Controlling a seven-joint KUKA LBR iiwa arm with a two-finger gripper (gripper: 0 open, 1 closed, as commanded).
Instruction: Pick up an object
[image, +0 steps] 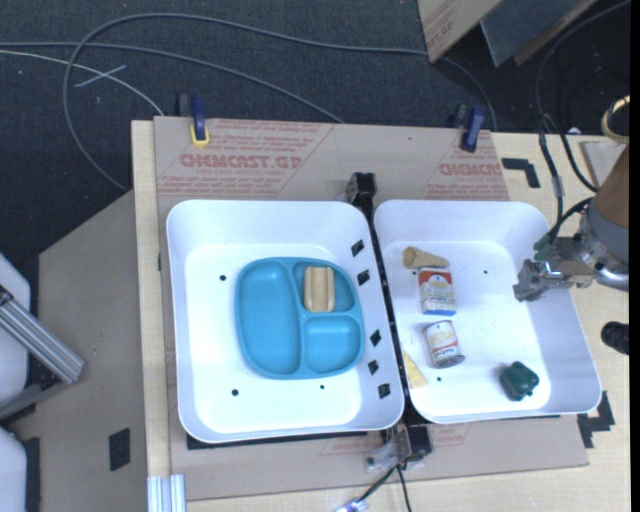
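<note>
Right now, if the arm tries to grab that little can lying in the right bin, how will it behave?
The can lies on its side on the bin's smooth floor, so a nudge would probably roll it. Its curved, likely hard wall may slip unless squeezed across the middle. It looks small, so probably light. The end effector sits at the bin's right rim, apart from it.
</note>
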